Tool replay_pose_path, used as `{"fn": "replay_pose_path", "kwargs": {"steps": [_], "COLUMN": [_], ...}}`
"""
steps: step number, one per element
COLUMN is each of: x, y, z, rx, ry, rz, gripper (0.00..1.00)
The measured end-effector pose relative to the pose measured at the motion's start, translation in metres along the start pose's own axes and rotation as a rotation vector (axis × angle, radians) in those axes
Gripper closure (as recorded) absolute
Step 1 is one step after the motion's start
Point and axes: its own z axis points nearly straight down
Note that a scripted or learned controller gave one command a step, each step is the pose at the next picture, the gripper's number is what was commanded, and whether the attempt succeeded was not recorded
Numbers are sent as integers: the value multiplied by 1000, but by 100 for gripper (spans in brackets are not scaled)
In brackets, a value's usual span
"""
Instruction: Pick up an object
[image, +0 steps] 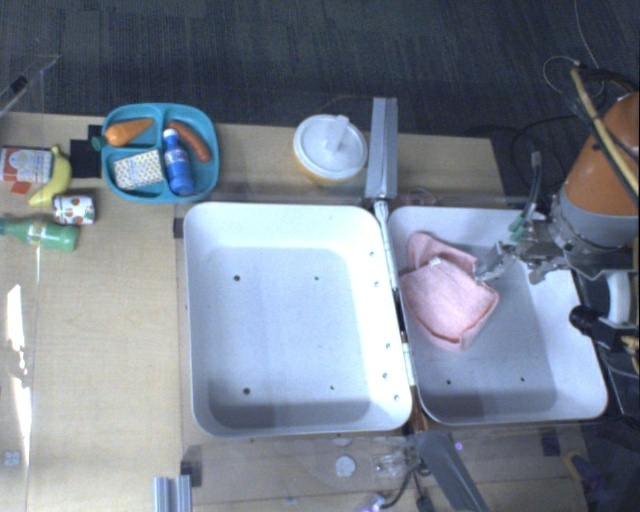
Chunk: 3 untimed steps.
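Camera view: pink cloth (446, 296) is lying crumpled in the right bin (560, 395), toward its left wall. My gripper (497, 262) is hovering at the cloth's upper-right edge; can't tell how far my jaws are parted or whether they're gripping anything.

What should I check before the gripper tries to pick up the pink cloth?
1. Cloth lies in the right bin: ok.
2. Gripper is at the cloth's right edge: ok.
3. Cloth between the fingers: cannot tell.
4. Fingers open or shut: cannot tell.
5. Nothing else around the cloth in that bin: ok.
6. Cloth lies flat: not ok, it is crumpled and folded.
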Motion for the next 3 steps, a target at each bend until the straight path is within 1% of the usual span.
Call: {"fn": "replay_pose_path", "kwargs": {"steps": [1,2,3], "x": [-31,8,10], "y": [15,4,6], "z": [99,105,93], "rx": [-8,-15,-20], "ry": [-4,-6,-4], "rz": [-398,-406,-407], "gripper": [0,0,100]}}
